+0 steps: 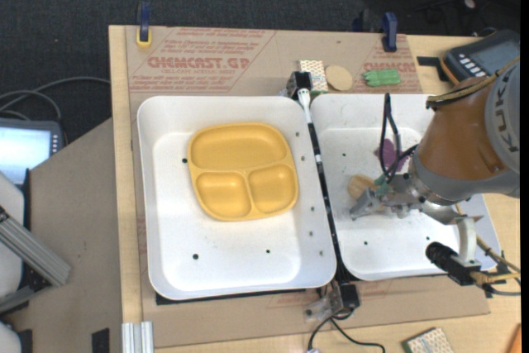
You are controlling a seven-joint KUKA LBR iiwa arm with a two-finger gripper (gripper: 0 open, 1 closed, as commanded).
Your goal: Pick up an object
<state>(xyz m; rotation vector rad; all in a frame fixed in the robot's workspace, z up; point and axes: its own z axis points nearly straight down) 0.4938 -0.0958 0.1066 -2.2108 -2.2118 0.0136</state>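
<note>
1. At the left of the frame sits the left bin (157,202), shallow and white, on the brown tabletop (207,62).
2. In that bin's upper middle lies a yellow divided plate (242,169), one long section at the top and two smaller ones below it.
3. At the middle of the frame a black strip (318,178) marks where the two bins meet, and the right bin (364,256) starts just beyond it.
4. On the tabletop above the right bin lie a round tan disc (338,78) and, just to its right, a small green piece (382,78).
5. In the right bin, a little right of the frame's centre, lies a small tan object (359,185), and up and to its right a purple object (387,151) lies beside a thin dark cable.
6. My claw (364,205) is low over the right bin, just below the tan object; whether it touches, I cannot tell, nor whether my claw is apart or together.
7. At the right edge my arm (463,145) reaches in, its orange band broad above the wrist.
</note>
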